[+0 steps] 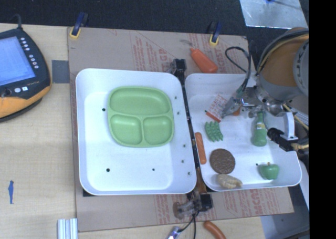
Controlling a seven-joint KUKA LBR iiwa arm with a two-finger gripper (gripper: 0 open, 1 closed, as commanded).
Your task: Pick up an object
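Arm (pixel 286 64) cut off at right edge.

Robotics lab / test bench, not a home. Evidence: light wood bench (pixel 37 164) w/ cardboard sheet (pixel 157 49) held by two spring clamps at far edge (pixel 77 25) (pixel 214 32). Two white bins (pixel 131 183) (pixel 283 177) side by side on the sheet, joined by black brackets. Teach pendant (pixel 18 75), orange-rimmed w/ lit screen, far left. Grey KUKA arm (pixel 286 67) w/ orange band enters from right, loose cables around it. Toy food in right bin, green divided plate (pixel 140 116) in left. Dark carpet past far edge.
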